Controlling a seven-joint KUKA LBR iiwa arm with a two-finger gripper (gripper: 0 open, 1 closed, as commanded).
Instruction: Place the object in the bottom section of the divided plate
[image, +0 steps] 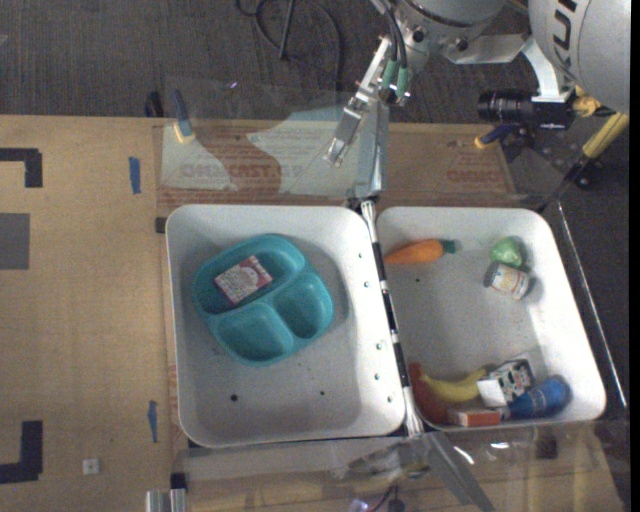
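A teal divided plate with three sections lies in the left bin. A small red-and-white packet rests flat in the plate's large upper-left section. The two lower sections hold nothing. My gripper hangs high over the back edge of the bins, above the divider between them and well clear of the plate. It is open, with nothing between its fingers.
The right bin holds an orange carrot, a green item and a small jar at the back. A banana, a white box and a blue object lie at the front.
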